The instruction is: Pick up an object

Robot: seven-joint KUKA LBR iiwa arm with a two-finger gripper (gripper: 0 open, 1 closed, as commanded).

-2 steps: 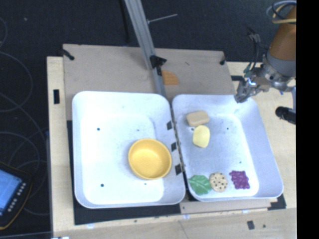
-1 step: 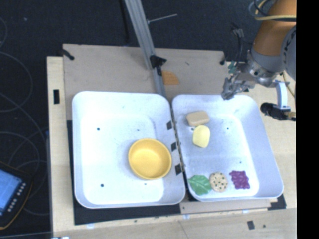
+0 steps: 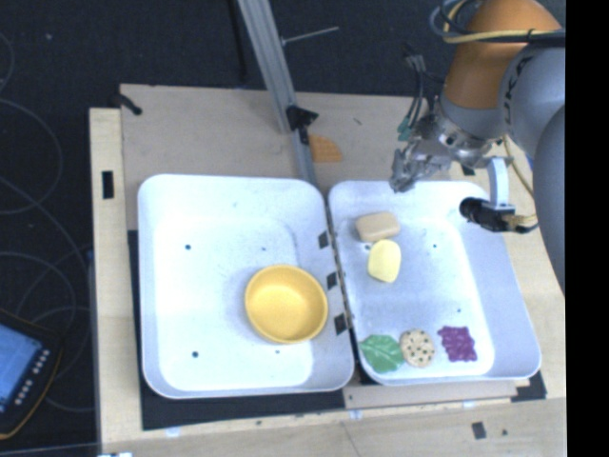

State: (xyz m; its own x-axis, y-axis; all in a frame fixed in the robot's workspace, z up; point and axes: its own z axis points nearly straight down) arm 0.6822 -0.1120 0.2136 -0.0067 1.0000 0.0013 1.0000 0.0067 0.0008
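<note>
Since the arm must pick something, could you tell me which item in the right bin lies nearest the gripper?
The tan block, at the bin's far end just below the gripper; the yellow piece sits further, the others along the near edge.

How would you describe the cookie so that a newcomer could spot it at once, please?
Start at the right-hand bin and follow its near edge. Three small items sit in a row; the cookie is the middle one, round and tan with dark specks, between a green leaf and purple grapes.
</note>
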